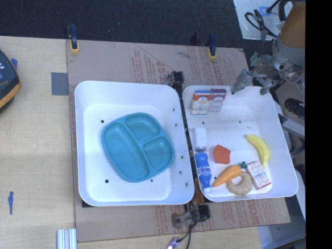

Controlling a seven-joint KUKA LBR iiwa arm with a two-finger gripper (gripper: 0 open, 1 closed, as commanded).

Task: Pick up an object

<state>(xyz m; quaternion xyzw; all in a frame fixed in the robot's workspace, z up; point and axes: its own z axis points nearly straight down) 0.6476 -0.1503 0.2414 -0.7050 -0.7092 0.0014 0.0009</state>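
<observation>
The right white bin (270,108) holds several objects: a small carton (207,101) at the back left, a white cylinder (200,137), a blue bottle (202,170), a red block (222,154), a carrot (227,175), a banana (259,148), a tan ring-shaped bagel (239,186) and a small red and white box (258,174). My gripper (252,85) hangs over the back right rim of this bin, above and to the right of the carton. Its fingers are spread open with nothing between them.
The left white bin (88,108) carries a blue divided plate (137,147). Clamps (73,38) pin the cardboard sheet at the back. A yellow and black device (6,79) sits at the far left of the bench.
</observation>
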